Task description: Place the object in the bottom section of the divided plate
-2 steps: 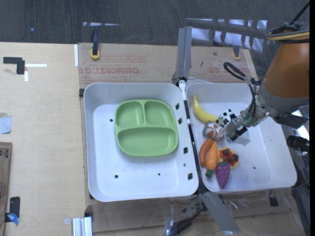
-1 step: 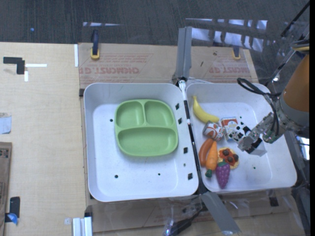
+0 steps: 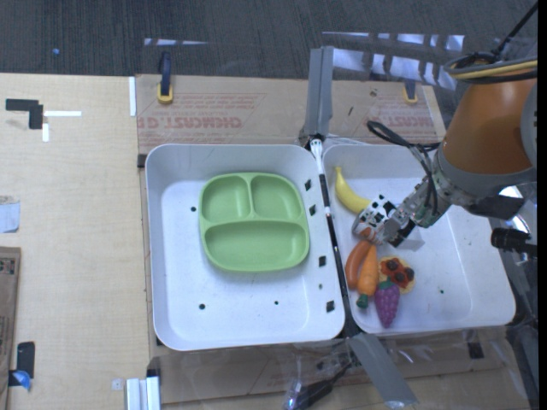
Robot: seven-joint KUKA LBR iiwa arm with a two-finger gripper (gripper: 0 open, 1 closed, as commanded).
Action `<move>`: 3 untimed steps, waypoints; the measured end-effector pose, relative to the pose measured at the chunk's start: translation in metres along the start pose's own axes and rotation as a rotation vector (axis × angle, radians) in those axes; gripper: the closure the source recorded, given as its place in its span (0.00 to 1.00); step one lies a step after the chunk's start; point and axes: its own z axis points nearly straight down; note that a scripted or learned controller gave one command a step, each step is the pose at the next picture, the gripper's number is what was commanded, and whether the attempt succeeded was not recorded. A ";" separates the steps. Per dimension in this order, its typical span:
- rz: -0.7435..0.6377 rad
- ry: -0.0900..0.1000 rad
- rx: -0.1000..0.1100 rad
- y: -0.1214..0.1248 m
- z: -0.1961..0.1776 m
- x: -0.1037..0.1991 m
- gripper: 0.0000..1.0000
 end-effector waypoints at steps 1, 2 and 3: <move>-0.182 0.001 0.000 -0.023 -0.007 0.030 1.00; -0.262 -0.001 -0.002 0.044 -0.025 0.077 1.00; -0.342 -0.001 0.000 0.090 -0.010 0.105 1.00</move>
